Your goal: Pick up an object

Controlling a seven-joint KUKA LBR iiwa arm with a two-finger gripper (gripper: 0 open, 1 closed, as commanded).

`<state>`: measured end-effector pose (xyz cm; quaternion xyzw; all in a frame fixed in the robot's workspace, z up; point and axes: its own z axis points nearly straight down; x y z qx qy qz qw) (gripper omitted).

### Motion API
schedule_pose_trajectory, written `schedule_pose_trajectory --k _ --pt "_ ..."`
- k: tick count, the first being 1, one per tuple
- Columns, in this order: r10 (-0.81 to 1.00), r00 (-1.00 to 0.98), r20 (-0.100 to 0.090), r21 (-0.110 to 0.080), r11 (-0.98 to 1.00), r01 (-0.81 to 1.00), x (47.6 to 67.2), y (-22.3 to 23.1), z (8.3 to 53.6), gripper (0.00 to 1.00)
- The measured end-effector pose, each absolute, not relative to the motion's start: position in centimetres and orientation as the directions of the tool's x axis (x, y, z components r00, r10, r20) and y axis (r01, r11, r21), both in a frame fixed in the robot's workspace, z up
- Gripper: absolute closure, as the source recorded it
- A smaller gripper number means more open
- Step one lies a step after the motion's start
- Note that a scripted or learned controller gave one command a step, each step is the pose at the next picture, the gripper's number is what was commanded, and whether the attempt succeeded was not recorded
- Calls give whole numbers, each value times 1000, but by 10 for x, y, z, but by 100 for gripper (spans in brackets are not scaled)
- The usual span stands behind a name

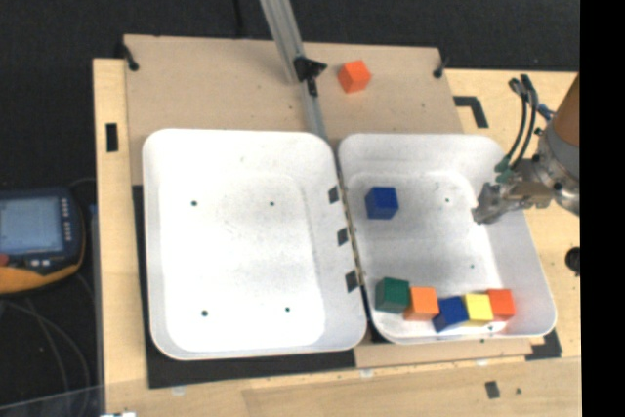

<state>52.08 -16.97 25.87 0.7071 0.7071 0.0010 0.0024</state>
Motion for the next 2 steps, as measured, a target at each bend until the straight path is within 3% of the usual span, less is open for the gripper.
schedule_pose_trajectory --k 1,2 --pt "1000 0 -3 8 0 1000 522 -171 269 100" --pt "1000 -5 -2 2 5 1000 557 -137 244 100"
